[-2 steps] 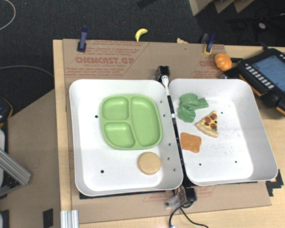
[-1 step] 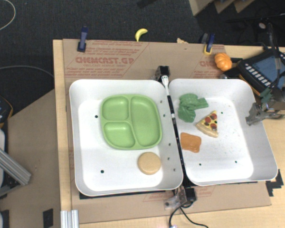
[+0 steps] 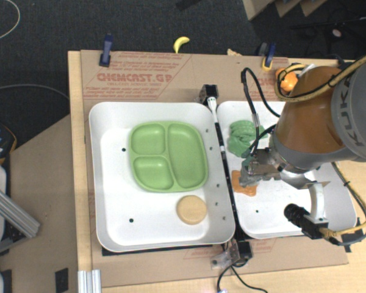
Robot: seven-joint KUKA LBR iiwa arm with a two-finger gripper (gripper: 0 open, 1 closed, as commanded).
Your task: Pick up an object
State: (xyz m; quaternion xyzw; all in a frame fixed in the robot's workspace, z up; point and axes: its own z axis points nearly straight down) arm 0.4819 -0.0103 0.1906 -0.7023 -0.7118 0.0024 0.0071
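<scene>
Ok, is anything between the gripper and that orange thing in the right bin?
Nothing visible. The gripper sits right over the orange object, with the green object off to the side, further back in the right bin.

Divided plate (image 3: 169, 156) and disc (image 3: 191, 209) in left bin (image 3: 104, 182).

Two white bins (image 3: 104, 182) sit on the tabletop (image 3: 140, 72), holding one green divided plate (image 3: 168, 156), one tan round disc (image 3: 191, 209), one green crumpled object (image 3: 241, 136) and one orange object (image 3: 246, 190).

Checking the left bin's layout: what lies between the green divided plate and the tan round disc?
Bare white bin floor separates plate and disc, seen from the overhead camera.
</scene>
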